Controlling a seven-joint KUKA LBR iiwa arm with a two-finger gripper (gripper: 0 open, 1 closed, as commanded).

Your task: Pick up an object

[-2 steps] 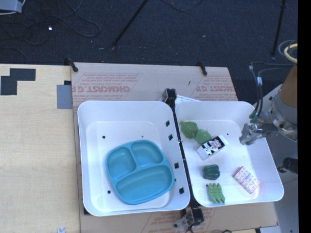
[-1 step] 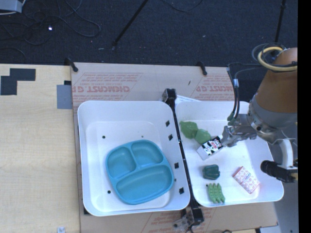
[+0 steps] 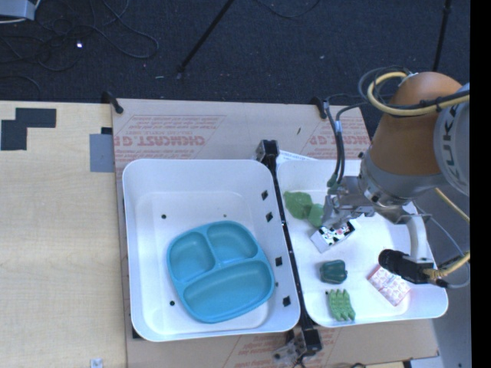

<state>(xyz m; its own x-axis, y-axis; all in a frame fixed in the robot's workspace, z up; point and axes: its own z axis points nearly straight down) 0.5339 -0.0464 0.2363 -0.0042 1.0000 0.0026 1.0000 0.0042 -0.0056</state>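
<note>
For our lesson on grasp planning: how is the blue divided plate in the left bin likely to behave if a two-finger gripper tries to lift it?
The blue divided plate looks like rigid moulded plastic, so it probably stays stiff. It lies flat and wide in the left bin, so only its thin rim seems graspable. Its surface looks smooth and may slip; held by one edge, it would likely tilt.

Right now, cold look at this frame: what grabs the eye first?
The blue divided plate lying alone in the left bin stands out most. Next is the arm, its orange band bulking over the right bin, with the gripper low over a black-and-white box. Around it lie small green items, such as a dark green pepper, plus a pink packet near the right edge.
</note>
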